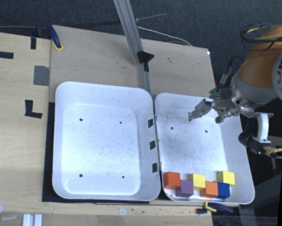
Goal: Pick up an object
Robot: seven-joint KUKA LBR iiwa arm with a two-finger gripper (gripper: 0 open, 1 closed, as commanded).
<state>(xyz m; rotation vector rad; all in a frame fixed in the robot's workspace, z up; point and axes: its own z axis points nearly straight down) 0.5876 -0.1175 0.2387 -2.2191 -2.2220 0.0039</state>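
1 camera is looking down at a slant from above the bench (106, 57), taking in both bins.

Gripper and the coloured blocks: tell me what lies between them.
In the camera view, only bare speckled floor of the right bin lies between the gripper and the coloured blocks along its near edge.

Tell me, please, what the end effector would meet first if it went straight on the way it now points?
Probably the bare floor of the right bin. The end effector points down and toward the bin's middle, with its fingers spread, and the blocks lie well off that line at the near wall. Depth is hard to judge from one view.
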